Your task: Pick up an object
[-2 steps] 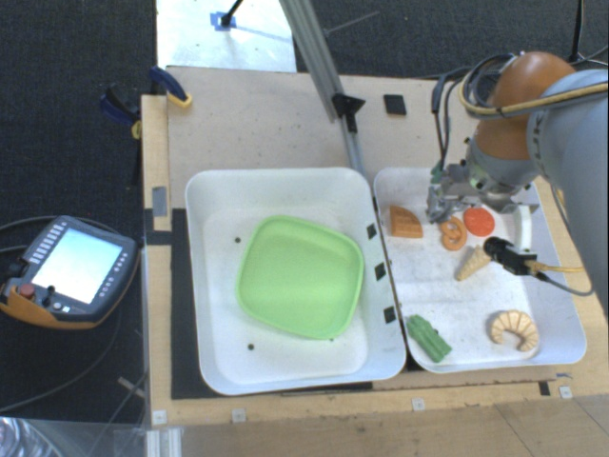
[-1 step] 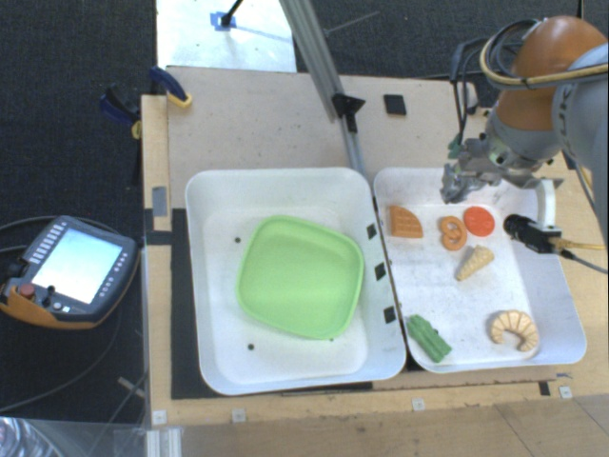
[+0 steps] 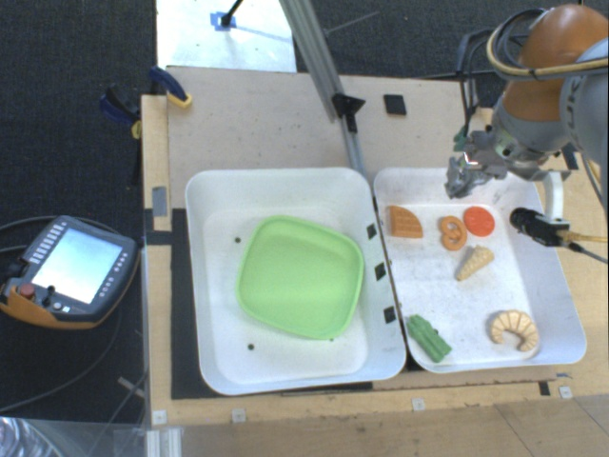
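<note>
Toy food pieces scattered in right bin (image 3: pixel 561 331): green block (image 3: pixel 428 338) and croissant (image 3: pixel 514 329) nearest the front edge. Further back, cream wedge (image 3: pixel 474 262), pretzel (image 3: pixel 452 232), orange slice-shaped piece (image 3: pixel 405 222), red disc (image 3: pixel 480 221). Green plate (image 3: pixel 300 276) lying flat in left bin (image 3: pixel 205 255). Gripper (image 3: pixel 464 181) poised above right bin's far rim, nothing seen between fingers; open or closed cannot be told. Teach pendant (image 3: pixel 67 272) off bench at left.

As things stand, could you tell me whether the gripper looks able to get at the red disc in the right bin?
Probably yes. The gripper hangs over the bin's far edge, just beside the red disc, which lies flat with nothing covering it; only the pretzel sits close alongside.
</note>
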